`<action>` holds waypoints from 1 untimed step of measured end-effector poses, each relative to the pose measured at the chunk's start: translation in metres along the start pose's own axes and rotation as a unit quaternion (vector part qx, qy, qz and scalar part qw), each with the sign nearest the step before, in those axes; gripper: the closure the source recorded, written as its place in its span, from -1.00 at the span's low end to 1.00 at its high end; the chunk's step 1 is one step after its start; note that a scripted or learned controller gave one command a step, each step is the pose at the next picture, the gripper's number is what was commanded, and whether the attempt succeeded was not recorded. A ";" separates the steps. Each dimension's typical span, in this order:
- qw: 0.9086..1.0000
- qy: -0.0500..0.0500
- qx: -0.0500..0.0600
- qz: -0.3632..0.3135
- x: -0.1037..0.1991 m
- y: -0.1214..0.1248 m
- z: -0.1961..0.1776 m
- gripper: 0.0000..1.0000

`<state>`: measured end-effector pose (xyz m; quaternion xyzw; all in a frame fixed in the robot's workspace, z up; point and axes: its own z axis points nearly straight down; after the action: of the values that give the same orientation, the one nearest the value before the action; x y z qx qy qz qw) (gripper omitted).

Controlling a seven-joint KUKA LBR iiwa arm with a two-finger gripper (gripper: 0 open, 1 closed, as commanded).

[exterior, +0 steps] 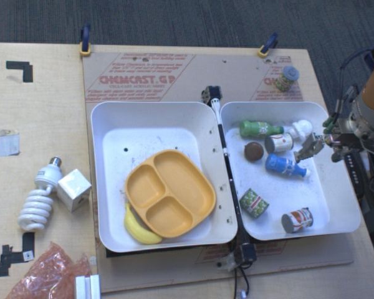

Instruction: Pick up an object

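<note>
Pincer (310, 147) spread open, holding nothing, over right bin (336, 223) beside blue bottle (286, 166): light, stiff, slick plastic, likely rolls; grip across its middle.

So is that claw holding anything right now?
Claw: above the right bin, near the blue bottle; nothing visibly between it, open or closed cannot be told.

Arm (369, 108), right side: grey wrist housing with an orange band above it; dark cables looped along its upper part; small green and red fittings near the wrist; metallic grey gripper (308, 148) with slim fingers
</note>
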<state>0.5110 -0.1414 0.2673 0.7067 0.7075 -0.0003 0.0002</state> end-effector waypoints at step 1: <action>1.000 0.000 0.000 0.001 0.029 0.047 0.127 -1.00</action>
<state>0.5578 -0.1122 0.1399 0.7074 0.7068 -0.0003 -0.0001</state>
